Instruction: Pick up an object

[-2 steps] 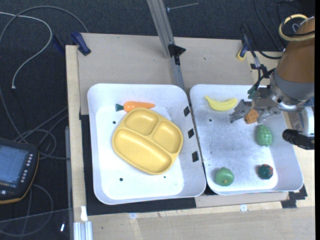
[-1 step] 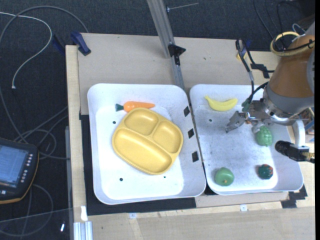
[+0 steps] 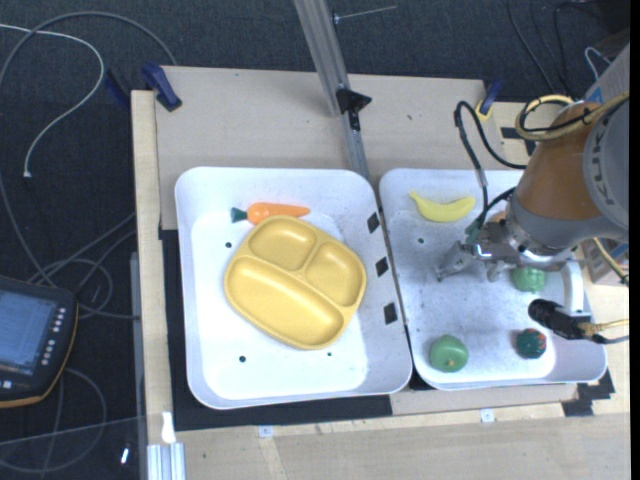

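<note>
Two white bins sit side by side on the bench. The left bin (image 3: 200, 268) holds a yellow divided plate (image 3: 295, 281), its long axis running from upper right to lower left, with three compartments. Just above the plate lies a toy carrot (image 3: 272, 211), long axis roughly horizontal, orange tip pointing right and dark green top pointing left; it sits very near the plate's upper rim, contact not resolvable.

The right bin (image 3: 430, 308) holds the graspable items. A yellow banana (image 3: 442, 206) lies near the bin's upper edge, long axis roughly horizontal, curved with both ends turned up. A green apple (image 3: 448, 353) sits near the bin's front edge, left of centre. A small red and green fruit (image 3: 531, 344) (looks like a strawberry, not certain) sits near the front right corner. A pale green round object (image 3: 527, 277) lies directly under the wrist, partly hidden by it.

The arm (image 3: 570, 183) enters from the right, orange band above the wrist, and reaches over the right bin. The gripper (image 3: 452, 265) is low over the bin floor, roughly mid-bin, below the banana and above the apple. Its fingers appear spread apart, nothing visible between them. It is clear of banana and apple; the pale green object is nearest, behind the fingers under the wrist body.

Obstructions: a black cable loops from the arm over the upper part of the right bin beside the banana. A metal pole (image 3: 325, 48) crosses the bench top down toward the gap between the bins.
</note>
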